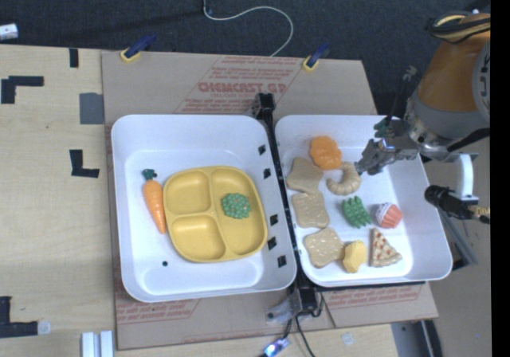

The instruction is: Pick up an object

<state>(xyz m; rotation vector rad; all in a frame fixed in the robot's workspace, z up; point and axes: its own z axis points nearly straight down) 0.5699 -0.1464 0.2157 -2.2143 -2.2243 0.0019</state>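
While pincer (369, 162) hovers beside croissant (344, 181), finger state unclear, right bin (426, 224) crowded

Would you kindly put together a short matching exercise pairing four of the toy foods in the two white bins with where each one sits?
Things:
1. orange toy carrot
2. green toy broccoli floret
3. triangular toy pizza slice
4. round orange toy fruit

Places:
A. right bin, near corner by the front rim
B. left bin, on the white floor beside the yellow divided plate
C. right bin, far end
D. in a compartment of the yellow plate

Pairs: 1-B, 2-D, 3-A, 4-C
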